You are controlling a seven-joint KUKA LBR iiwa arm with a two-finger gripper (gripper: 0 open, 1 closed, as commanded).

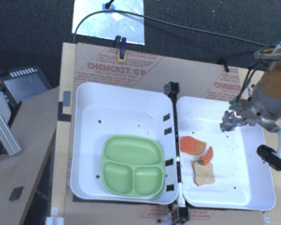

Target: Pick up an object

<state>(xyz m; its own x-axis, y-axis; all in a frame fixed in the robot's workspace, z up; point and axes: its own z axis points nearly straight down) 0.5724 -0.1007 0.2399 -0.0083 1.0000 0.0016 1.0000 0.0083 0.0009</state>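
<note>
Three small items lie in the right bin [241, 195] near its left wall: an orange rounded piece [192, 145], a thin orange-red curved piece with a teal end [207, 156], and a tan bread-like slab [204, 174] just below them. My gripper [228, 122] hangs over the upper middle of the right bin, up and to the right of these items and apart from them. Nothing shows between its tips.
A green three-compartment plate [133, 164] sits in the left bin [96, 110]. A black divider strip [172, 133] runs between the bins. The grey and orange arm [280, 84] fills the upper right. A black fitting [270, 155] juts over the right bin's right edge.
</note>
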